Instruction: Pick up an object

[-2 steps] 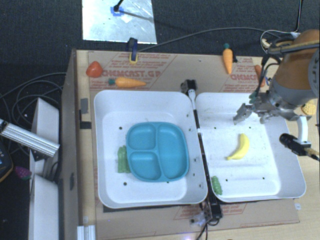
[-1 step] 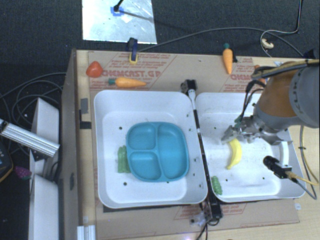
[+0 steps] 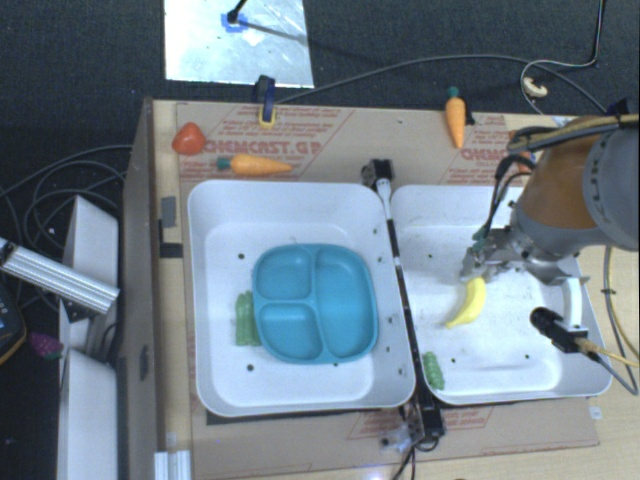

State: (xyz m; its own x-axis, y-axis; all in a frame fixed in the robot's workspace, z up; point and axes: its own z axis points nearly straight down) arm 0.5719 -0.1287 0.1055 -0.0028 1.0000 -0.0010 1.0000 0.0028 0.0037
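Outside the bins, on the cardboard bench top [image 3: 300,133] at the far left, a round orange-red toy fruit [image 3: 188,139] sat next to a long orange toy carrot [image 3: 258,165]. Nearer the front, the left white bin [image 3: 215,218] held a blue plastic plate with three compartments [image 3: 314,302], and a small green toy vegetable [image 3: 244,319] lay just beside the plate's left edge. A second orange toy carrot [image 3: 456,119] rested upright on the cardboard behind the right white bin [image 3: 500,383]. Within that bin, a small green piece [image 3: 432,370] lay by the front left corner, and a yellow toy banana [image 3: 468,302] lay near the middle. The gripper [image 3: 484,260] hung just above the banana's upper end; whether it was wide, narrow or gripping could not be told.
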